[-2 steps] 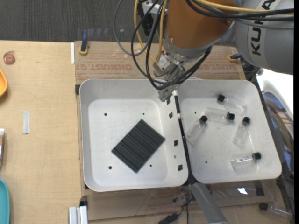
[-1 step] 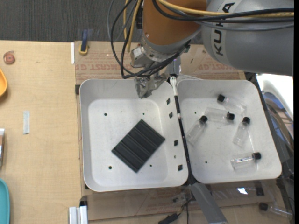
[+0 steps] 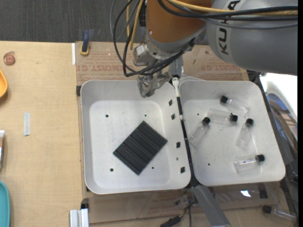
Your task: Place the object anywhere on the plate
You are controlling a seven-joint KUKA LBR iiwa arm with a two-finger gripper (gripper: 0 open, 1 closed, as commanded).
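Note:
A black ribbed rectangular plate (image 3: 140, 147) lies flat and turned at an angle in the middle of the left bin (image 3: 94, 174). Several clear vials with black caps lie scattered in the right bin (image 3: 270, 169), among them a vial (image 3: 200, 129) near the divider and a vial (image 3: 248, 161) at the front right. My gripper (image 3: 150, 88) hangs over the back rim of the left bin, close to the divider, well behind the plate. I see nothing held in it.
The grey arm with its orange band (image 3: 175, 8) and yellow cables fills the top right. The wooden bench (image 3: 38, 126) stretches to the left of the bins, with small items along its left edge.

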